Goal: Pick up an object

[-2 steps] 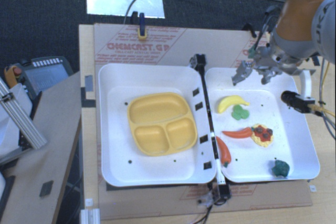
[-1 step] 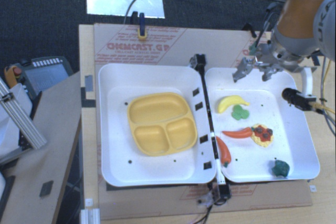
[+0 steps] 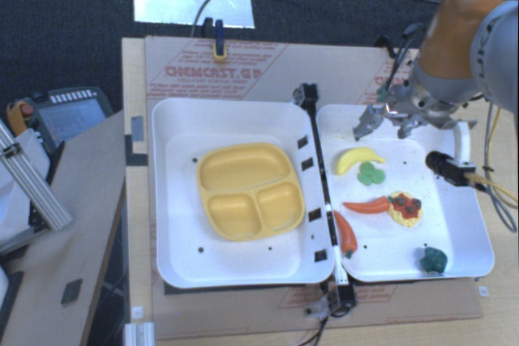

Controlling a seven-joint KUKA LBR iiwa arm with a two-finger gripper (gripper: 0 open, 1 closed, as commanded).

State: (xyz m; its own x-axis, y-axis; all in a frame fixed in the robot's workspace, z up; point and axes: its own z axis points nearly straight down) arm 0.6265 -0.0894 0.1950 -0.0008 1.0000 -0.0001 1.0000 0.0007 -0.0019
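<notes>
- Gripper (image 3: 388,119): above the right bin's (image 3: 462,255) far edge; finger state cannot be determined.
- Banana (image 3: 358,159): below the gripper, touching a green piece (image 3: 371,173).
- Yellow tray (image 3: 249,190): in the left bin (image 3: 174,198).

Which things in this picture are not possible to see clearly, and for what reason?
- End effector, camera view: small and blurred above the right bin; open or shut cannot be told.
- Arm: cut off by the right edge.
- Yellow round toy with red spots: too small to identify.
- Dark green toy: too small to identify.
- Red pepper: lies against the bin's left wall, its lower end hard to separate from the rim.
</notes>
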